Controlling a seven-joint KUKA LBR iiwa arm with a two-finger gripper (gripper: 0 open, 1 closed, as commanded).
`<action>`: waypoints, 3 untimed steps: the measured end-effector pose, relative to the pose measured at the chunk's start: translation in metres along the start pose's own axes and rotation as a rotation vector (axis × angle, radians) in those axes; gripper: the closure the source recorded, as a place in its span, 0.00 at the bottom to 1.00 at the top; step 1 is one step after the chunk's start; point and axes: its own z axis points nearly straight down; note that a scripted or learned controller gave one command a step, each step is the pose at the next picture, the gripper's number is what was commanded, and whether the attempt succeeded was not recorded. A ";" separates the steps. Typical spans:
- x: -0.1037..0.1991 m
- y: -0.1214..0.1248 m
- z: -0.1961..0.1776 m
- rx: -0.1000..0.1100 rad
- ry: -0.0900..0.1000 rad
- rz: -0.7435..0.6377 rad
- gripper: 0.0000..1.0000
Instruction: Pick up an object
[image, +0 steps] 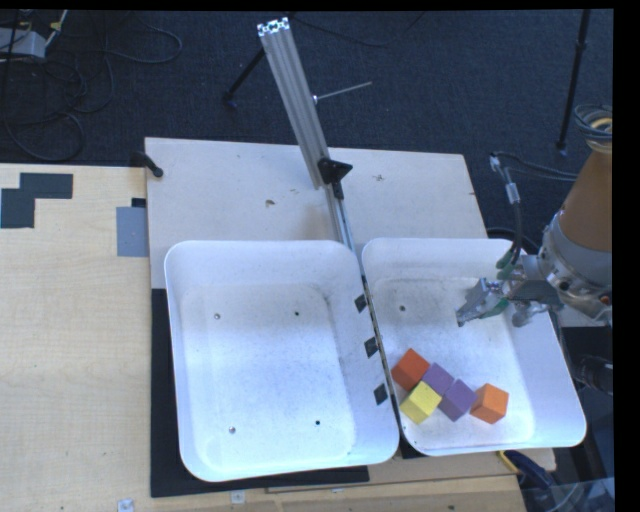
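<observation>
Desk with two shallow white bins side by side, as we record them. We list the left bin as speckled white, its floor bare apart from a few small dark marks. We list the right bin as holding four small blocks gathered near its near left corner: an orange block nearest the divider, a yellow block just near of it, a purple block touching both, and a second orange block just right of the purple one. We note the arm entering from the right, with the claw hanging over the far half of the right bin, well apart from the blocks. We see nothing between its fingers; whether they stand released or clenched we cannot tell at this angle. We also enter a slanted metal rail rising from the far side of the desk between the bins, and dark carpet with cables beyond.
</observation>
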 end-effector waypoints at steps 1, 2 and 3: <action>0.000 0.000 0.000 0.000 0.000 0.001 0.00; -0.045 0.035 0.033 0.002 -0.003 -0.006 0.00; -0.098 0.079 0.113 0.005 -0.001 -0.007 0.00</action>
